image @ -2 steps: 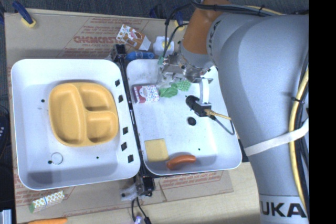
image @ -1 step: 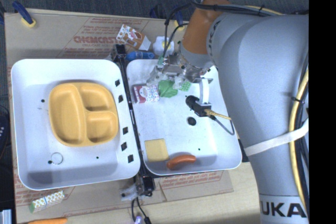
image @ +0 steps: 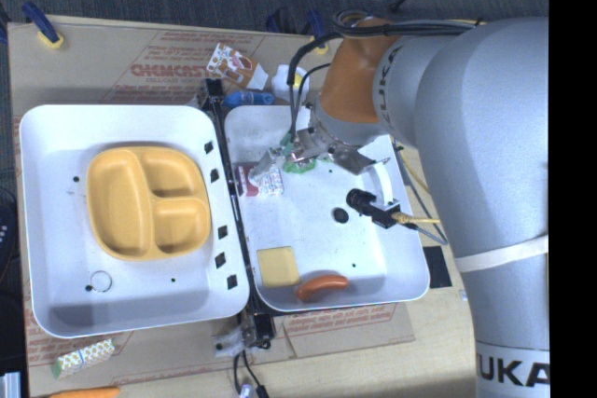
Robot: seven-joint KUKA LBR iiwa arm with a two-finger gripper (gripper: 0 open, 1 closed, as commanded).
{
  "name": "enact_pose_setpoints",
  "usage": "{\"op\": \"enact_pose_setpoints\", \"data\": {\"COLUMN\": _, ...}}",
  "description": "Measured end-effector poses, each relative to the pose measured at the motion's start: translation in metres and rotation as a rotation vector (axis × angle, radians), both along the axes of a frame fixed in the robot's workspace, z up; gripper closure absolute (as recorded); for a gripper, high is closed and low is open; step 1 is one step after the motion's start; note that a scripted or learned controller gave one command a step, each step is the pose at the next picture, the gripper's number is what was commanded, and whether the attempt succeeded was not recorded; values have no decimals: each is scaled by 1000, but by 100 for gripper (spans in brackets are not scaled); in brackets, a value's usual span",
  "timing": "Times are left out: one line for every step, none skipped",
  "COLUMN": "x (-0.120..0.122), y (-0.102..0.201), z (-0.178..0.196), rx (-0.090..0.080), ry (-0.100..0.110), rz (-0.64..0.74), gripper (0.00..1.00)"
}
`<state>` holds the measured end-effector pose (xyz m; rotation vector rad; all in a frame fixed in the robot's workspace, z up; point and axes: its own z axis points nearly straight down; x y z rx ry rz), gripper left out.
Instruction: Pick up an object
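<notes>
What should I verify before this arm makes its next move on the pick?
1. Is the tool over the right white bin? ok.
2. Are there candidates near the tool? ok. The crinkled silver-and-red wrapper and the small green item lie close by.
3. Is anything already held in the tool? cannot tell.
4. Are the flat yellow square block and the orange-red sausage-shaped piece apart from the tool? ok.
5. Is the yellow divided plastic tray in the left white bin, out of the way? ok.
</notes>
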<state>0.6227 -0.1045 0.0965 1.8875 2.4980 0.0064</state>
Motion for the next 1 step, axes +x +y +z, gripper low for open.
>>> {"op": "enact_pose_setpoints", "data": {"x": -32, "y": 4, "z": 0, "rx": 1, "ry": 0, "rz": -112, "gripper": 0}}
